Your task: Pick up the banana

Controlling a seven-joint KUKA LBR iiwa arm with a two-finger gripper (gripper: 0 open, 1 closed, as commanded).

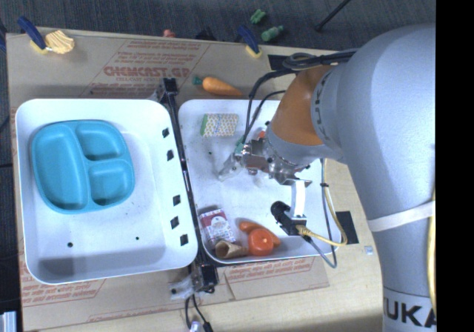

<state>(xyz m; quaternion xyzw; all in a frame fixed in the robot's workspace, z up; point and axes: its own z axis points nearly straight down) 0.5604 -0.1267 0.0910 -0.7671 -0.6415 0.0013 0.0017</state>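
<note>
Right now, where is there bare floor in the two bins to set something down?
Left bin: bare floor in front of and to the right of the blue divided tray. Right bin: a bare strip along its left side, between the green-patterned box and the red packet. Its front corner is crowded around the orange piece; the arm overhangs the rest.

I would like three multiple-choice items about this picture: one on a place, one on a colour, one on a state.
1. The divided tray lies in:
A. the left bin
B. the right bin
C. on the floor

2. Its colour is:
A. red
B. blue
C. yellow

3. The orange carrot toy is:
A. inside the right bin
B. on the tray
C. on the bench outside both bins

Key: 1 A, the left bin walls surround it; 2 B, it is light blue; 3 C, it lies beyond the right bin rim.
</note>
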